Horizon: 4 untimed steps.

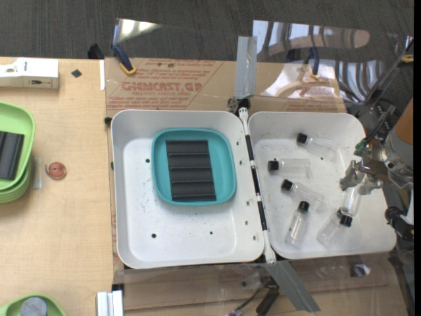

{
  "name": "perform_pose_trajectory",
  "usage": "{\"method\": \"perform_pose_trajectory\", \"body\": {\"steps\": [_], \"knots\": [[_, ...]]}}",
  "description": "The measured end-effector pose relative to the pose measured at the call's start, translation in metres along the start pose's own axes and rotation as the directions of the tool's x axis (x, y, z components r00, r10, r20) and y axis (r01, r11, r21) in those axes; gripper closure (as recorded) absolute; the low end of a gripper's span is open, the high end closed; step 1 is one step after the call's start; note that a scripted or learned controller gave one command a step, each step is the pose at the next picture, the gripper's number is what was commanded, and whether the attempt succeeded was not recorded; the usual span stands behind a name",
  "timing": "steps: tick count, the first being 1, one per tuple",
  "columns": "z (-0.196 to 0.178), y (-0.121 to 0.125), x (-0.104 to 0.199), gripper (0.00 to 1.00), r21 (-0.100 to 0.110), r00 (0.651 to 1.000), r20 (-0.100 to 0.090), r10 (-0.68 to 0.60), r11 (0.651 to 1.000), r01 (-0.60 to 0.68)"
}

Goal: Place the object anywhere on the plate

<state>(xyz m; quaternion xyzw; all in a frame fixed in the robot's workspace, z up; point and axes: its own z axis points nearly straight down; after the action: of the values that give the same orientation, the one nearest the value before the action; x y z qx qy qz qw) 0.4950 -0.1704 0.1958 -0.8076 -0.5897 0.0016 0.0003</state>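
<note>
On the bench (59, 242), we saw the teal plate (225, 170) in the left bin (131, 229); our gripper (355, 188) gripped a clear vial (347, 209) near the right bin's (316, 249) right edge.

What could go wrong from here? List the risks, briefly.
1. The clear vials are see-through and lie close together in the right bin, so the tool may miss or nudge neighbours.
2. The vial under the tool lies near the bin's right wall, leaving little room.
3. The teal plate sits in the left bin, so a loose grasp could drop the vial crossing the divider.
</note>
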Motion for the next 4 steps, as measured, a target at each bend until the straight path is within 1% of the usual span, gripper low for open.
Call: {"method": "perform_pose_trajectory", "body": {"steps": [1,2,3,4], "knots": [[0.0,0.0,0.0,0.0,0.0,1.0,0.0,0.0,1.0,0.0],[-0.081,-0.009,-0.029,0.0,0.0,0.995,0.0,0.099,0.995,-0.099],[-0.169,0.015,-0.035,0.0,0.001,0.979,0.001,0.203,0.979,-0.203],[-0.178,0.066,-0.019,0.0,0.002,0.949,0.002,0.315,0.949,-0.315]]}}
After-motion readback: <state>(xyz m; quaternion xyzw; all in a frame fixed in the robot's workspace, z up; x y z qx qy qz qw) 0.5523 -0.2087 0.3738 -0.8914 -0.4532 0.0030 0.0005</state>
